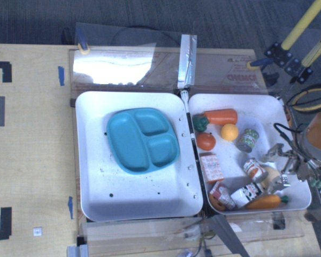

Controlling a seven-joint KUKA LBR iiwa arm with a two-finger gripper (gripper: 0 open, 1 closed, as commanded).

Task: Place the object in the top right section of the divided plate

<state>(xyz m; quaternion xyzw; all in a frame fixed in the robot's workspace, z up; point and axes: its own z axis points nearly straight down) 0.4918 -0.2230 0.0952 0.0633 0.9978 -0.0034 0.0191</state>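
Step in hand: the pick, by my reckoning; the blue divided plate (143, 140) in the left bin (91, 159) has nothing in any section.
Object: I can't say which is meant; a carrot (221, 116), yellow ball (229, 132), tomato (206, 141), small can (248, 139) and more lie jumbled in the right bin (273, 107).
Pincer: the pincer (283, 167) hangs low over the right bin's lower right corner, among the bottles (255, 170); whether wide, narrow or holding, I cannot tell.
Arm: reaches in from the right edge, wrist bent down into the bin.
Next move: secure one item, lift clear, cross the wall between bins, and stop above the plate's top right section.
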